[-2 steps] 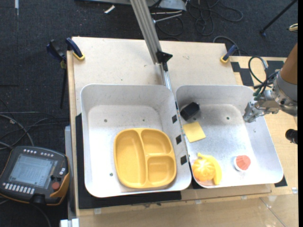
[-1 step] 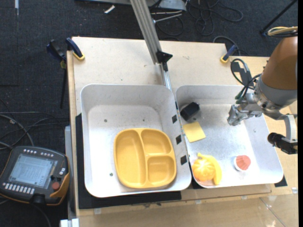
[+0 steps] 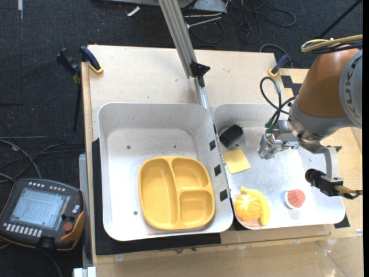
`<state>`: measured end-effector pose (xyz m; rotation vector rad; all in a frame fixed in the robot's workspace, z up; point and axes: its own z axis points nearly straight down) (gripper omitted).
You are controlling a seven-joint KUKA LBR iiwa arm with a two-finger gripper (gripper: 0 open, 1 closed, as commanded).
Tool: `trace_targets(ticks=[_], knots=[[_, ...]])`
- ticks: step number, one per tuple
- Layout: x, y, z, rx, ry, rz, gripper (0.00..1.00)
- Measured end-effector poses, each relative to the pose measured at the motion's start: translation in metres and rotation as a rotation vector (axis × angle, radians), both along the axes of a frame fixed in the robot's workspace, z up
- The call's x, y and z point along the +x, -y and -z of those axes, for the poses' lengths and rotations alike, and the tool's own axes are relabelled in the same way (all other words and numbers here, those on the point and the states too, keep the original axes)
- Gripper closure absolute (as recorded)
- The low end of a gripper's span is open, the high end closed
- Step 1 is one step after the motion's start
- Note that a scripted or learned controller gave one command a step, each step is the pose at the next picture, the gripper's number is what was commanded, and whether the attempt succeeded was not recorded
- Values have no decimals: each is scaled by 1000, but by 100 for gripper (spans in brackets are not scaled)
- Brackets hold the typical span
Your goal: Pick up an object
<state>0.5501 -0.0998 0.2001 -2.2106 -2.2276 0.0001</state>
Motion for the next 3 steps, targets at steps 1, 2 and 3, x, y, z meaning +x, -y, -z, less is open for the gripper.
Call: trace_targets(ticks=[1, 2, 3], knots=[[-2, -53, 3, 0, 1, -1, 100], [-7, -112, -14, 0, 4, -2, 100], [-22, -162, -11, 0, 0, -1, 100]])
